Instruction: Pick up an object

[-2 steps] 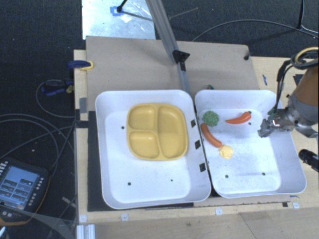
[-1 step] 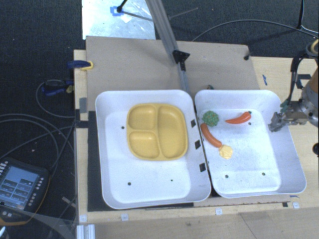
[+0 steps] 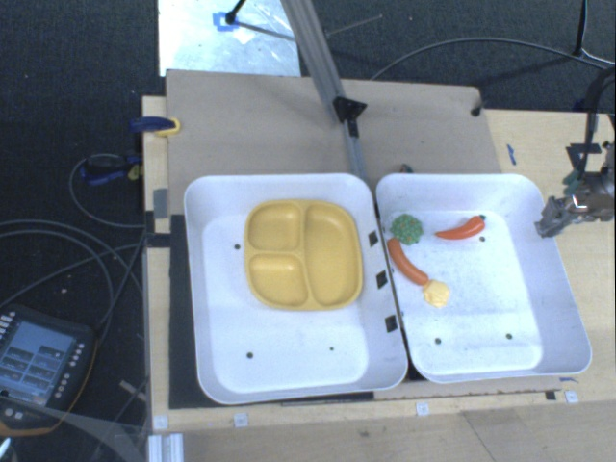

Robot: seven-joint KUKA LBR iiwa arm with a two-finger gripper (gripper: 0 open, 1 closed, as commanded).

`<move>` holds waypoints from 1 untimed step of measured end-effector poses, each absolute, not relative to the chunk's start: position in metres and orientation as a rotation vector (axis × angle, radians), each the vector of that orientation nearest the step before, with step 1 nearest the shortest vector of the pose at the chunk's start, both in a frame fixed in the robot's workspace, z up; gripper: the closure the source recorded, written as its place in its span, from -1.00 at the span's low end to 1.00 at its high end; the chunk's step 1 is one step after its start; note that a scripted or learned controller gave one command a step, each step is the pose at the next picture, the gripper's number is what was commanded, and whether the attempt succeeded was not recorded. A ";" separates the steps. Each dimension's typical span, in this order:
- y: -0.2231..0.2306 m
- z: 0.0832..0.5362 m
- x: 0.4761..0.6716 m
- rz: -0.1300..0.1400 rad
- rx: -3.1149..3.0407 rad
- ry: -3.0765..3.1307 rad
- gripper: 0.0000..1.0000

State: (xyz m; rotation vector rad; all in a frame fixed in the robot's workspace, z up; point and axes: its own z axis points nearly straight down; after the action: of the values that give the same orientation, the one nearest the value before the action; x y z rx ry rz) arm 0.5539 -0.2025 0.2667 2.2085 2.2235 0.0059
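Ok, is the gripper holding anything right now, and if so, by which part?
Nothing is held. The gripper sits at the right bin's right rim, apart from the broccoli, both chili peppers and the yellow piece lying inside.

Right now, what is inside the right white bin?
The right bin holds a green broccoli piece, a red-orange chili pepper, a long orange sausage-like piece and a small yellow item. Nothing covers them; what lies beneath each cannot be seen.
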 end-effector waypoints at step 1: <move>-0.154 0.271 0.570 0.006 2.208 2.232 1.00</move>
State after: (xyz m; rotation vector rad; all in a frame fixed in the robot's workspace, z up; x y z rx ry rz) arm 0.5698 -0.1543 0.2714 2.2077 2.2317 0.0056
